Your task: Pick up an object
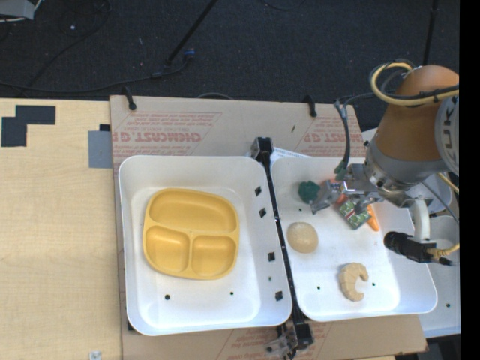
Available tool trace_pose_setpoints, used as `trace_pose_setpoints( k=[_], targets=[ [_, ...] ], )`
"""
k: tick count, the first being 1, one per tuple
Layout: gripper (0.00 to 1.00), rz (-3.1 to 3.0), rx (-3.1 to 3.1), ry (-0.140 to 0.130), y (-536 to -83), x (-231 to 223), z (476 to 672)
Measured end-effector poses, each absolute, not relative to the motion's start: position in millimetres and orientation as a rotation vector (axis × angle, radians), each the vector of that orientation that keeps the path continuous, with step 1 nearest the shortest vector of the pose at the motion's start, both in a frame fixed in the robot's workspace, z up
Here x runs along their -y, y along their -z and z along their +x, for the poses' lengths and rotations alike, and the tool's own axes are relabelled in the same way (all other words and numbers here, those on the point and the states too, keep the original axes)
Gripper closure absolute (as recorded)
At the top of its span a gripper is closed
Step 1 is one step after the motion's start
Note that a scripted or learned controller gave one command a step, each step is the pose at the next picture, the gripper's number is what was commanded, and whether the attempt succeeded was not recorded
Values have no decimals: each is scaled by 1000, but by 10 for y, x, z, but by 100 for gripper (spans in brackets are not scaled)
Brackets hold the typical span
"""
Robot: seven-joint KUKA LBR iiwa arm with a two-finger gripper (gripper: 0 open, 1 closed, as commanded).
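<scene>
1. Nearest the camera, at the bottom edge of the view, the right bin (409, 300) holds a pale croissant-shaped toy (353, 280) at about 5 o'clock of its floor, lying flat and apart from the walls.
2. The left bin (135, 276) sits just beside it, the two sharing a dark divider down the middle. A yellow divided plate (192, 232) with three compartments lies flat on this bin's floor, nearer the 9 o'clock side.
3. Farther up in the right bin, a round beige ball (303, 237) rests near the divider, at roughly 9 o'clock of that bin, well apart from the croissant-shaped toy.
4. At 11 o'clock of the right bin lies a dark green object (308, 191), small and rounded; its exact kind is hard to tell.
5. The gripper (335, 196) hangs over the upper part of the right bin, reaching in from 3 o'clock, its metal tip just beside the dark green object. Whether the fingers are spread or closed cannot be told, and nothing is clearly seen between them.
6. Just at 4 o'clock of the gripper, a small green and orange item (357, 214) lies under the arm, partly hidden.
7. Farthest back, a cardboard sheet (195, 130) with red printing lies under both bins.
</scene>
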State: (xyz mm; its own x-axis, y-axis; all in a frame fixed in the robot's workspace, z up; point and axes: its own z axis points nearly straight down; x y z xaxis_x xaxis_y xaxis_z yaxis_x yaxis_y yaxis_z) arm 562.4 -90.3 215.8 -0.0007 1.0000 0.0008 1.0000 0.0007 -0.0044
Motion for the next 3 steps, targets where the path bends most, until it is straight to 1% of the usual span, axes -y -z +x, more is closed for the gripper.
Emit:
trace_pose_setpoints(
  k=[1, 2, 3],
  targets=[
    [0, -2217, 2216, -8, -1598, 975, 5544],
    [0, -2216, 2215, -9, -962, 1008, 5531],
    [0, -2219, 2217, -5, -868, 1004, 5524]
  ],
)
